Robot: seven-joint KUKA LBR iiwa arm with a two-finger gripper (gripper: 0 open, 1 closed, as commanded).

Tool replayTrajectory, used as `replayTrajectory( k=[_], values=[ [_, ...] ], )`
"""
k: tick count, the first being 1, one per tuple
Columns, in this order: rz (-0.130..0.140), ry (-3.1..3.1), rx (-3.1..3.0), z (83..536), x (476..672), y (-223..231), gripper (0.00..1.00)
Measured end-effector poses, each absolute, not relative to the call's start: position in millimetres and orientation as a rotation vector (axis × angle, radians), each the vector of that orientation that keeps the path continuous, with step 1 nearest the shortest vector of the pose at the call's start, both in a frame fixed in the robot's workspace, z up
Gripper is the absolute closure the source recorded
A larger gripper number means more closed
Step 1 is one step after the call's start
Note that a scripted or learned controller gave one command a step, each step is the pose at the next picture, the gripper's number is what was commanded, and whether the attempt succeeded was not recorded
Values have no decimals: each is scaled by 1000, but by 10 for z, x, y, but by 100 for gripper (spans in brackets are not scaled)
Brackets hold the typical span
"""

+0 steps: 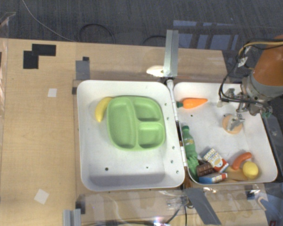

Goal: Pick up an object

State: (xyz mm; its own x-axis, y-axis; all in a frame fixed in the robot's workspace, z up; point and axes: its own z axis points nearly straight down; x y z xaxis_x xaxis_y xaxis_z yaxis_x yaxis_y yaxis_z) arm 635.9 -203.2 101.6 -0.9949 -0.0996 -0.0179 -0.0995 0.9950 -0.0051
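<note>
Here we find the claw (pixel 235 121) lowered into the right-hand shallow white plastic bin (pixel 269 147), near its far right corner, directly over a flat, pale tan round disc (pixel 230 125), likely because that is the piece chosen for picking. The metal tips touch or overlap the disc's top, but we cannot tell how they stand, nor whether the disc is gripped.

The disc looks thin and smooth, so it may offer little edge to catch. An orange carrot-shaped toy (pixel 194 102) lies at the far left corner of the same bin, well apart from the claw. Along the near edge sit a green bottle (pixel 187 141), a small printed carton (pixel 215 159), a red sausage-shaped toy (pixel 241 159) and a glossy yellow lemon-shaped toy (pixel 250 169), crowded together.

The left white bin (pixel 92 168) carries a matte green 3-compartment plastic tray (pixel 134 122), with a yellow banana-shaped toy (pixel 101 108) just beside its left rim.
</note>
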Motion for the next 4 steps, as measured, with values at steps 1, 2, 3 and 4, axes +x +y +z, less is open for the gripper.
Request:
replayTrajectory(
  k=[1,2,3,4],
  values=[
    [-4,3128,11,902,5564,-1811,0],
    [-8,3124,-58,912,4944,-1837,0],
    [-2,3120,-31,915,5197,-1043,0],
    [-6,3107,-36,1043,5236,-1050,100]
  ],
)
